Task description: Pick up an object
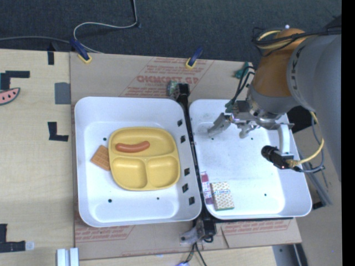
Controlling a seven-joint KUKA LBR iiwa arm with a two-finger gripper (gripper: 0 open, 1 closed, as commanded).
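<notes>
left bin [89, 204]: yellow divided tray [145, 157], sausage [132, 146] in its far compartment, cracker [101, 158] touching its left edge | right bin [288, 204]: small box [222, 195] near-left corner | gripper [231, 127] over far part, fingers spread, nothing between them

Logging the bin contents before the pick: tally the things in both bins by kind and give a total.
Yellow divided tray: 1
Hot dog, in the tray's top compartment: 1
Cracker, tucked beside the tray's left edge: 1
Small patterned box, in the right bin: 1
Total: 4
</notes>
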